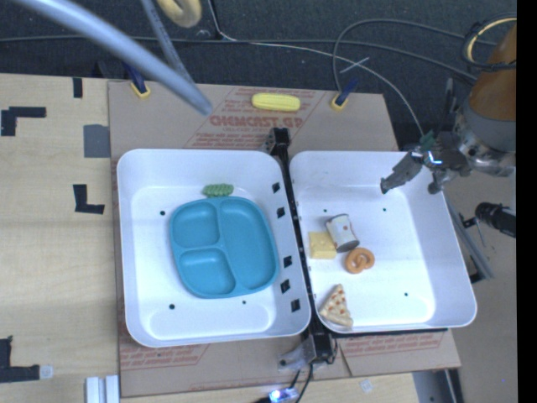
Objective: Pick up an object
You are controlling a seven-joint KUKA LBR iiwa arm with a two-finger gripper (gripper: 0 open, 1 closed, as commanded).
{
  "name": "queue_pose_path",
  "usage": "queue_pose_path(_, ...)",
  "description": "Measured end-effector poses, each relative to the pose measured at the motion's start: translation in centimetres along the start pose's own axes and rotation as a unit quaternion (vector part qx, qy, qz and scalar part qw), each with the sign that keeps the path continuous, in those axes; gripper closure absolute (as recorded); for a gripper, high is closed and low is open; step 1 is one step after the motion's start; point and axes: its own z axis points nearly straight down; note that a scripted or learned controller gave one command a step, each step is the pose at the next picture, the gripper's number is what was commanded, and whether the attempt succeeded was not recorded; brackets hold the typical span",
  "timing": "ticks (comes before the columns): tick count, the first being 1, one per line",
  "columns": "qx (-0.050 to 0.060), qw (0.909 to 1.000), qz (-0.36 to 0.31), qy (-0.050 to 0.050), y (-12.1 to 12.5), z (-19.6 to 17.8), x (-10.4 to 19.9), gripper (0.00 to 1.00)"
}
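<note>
Grey KUKA arm with orange band

The arm (491, 112), beside the right bin's (445, 250) far right corner, has a rounded grey wrist housing under a broad orange band, with a thin yellowish cable looped above it. From the housing, over that corner's rim, juts the gripper (415, 173): dark, slender fingers on a metallic mount carrying a small bluish-white glint.

Pale wooden bench (50, 250), brown cardboard sheet (243, 120); dark floor (277, 15) behind
</note>
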Motion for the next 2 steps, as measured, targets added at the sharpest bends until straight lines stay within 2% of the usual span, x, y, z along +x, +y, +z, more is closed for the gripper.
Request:
queue_pose_path(1, 0.002, 1.0, 0.0, 0.0, 0.6, 5.7, -0.7, 0.0)
queue_pose_path(2, 0.001, 1.0, 0.0, 0.0, 1.0, 10.2, -0.1, 0.0)
